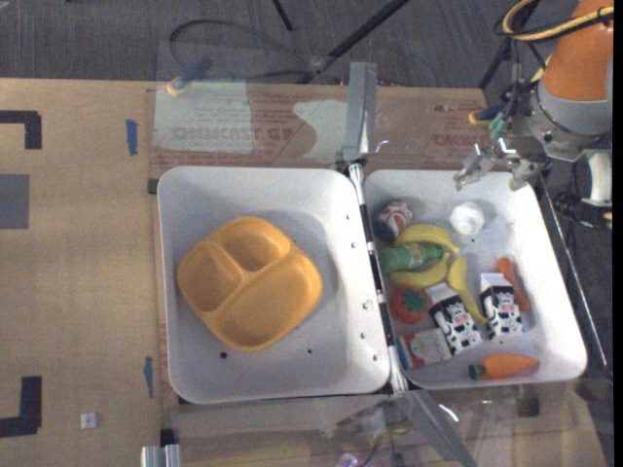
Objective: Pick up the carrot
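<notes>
The carrot (504, 366), orange with a green stub at its left end, lies flat along the front edge of the right bin (560, 305). My gripper (494, 168) hangs over that bin's far right corner, well behind the carrot. Its fingers are spread open and hold nothing. A white cup (467, 219) sits just below it.
The right bin is crowded: two bananas (430, 251), a green bottle (413, 257), two cow-print cartons (456, 323), a red-orange stick (513, 282), a tomato-like piece (409, 305), a red-white ball (394, 216). The left bin (190, 197) holds a yellow divided plate (249, 280).
</notes>
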Controlling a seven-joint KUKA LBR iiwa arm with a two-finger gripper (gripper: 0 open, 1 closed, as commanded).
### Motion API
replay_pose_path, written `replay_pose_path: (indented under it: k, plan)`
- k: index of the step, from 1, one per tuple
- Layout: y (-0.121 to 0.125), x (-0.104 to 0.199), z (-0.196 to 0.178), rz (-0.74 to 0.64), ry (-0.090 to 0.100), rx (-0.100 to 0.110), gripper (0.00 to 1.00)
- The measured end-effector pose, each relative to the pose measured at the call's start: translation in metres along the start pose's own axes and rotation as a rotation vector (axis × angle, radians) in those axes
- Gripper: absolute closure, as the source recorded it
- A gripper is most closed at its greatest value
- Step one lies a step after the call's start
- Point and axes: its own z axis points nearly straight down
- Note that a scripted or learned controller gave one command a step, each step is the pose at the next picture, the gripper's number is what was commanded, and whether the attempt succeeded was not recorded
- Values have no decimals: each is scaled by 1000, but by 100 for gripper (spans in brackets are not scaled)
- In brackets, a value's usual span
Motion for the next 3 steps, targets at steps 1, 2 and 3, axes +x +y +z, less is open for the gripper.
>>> replay_pose_path:
  k: [1, 2, 3]
  plan:
    - [14, 29, 87, 259, -4, -23, 0]
    - [-51, 23, 132, 781, 1, 0, 0]
    - [-50, 22, 121, 780, 2, -2, 100]
